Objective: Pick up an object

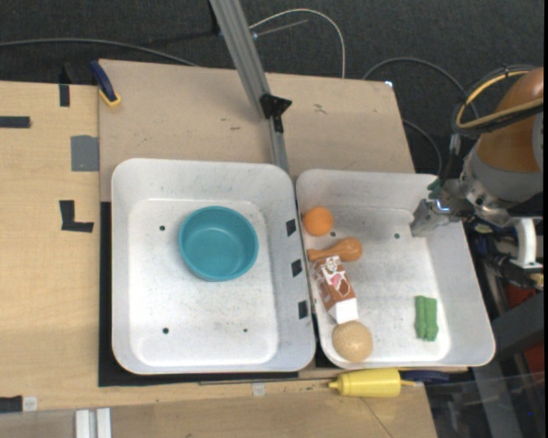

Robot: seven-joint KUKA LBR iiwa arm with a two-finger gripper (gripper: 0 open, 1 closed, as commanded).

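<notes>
Ball (318, 221) looks light, smooth, likely to roll; pinch across its middle. Gripper (424, 219) at bin (457, 245) rim: opening can't be judged.

A pale wooden bench (36, 272) stands on dark carpet (420, 16), crossed by loose cables (297, 15).

Robotics lab, white bins (128, 245), taped bench (36, 272)

Grey arm (502, 185), orange band above wrist, yellow-black cable looped over; metallic grey pincer (427, 215).
</notes>
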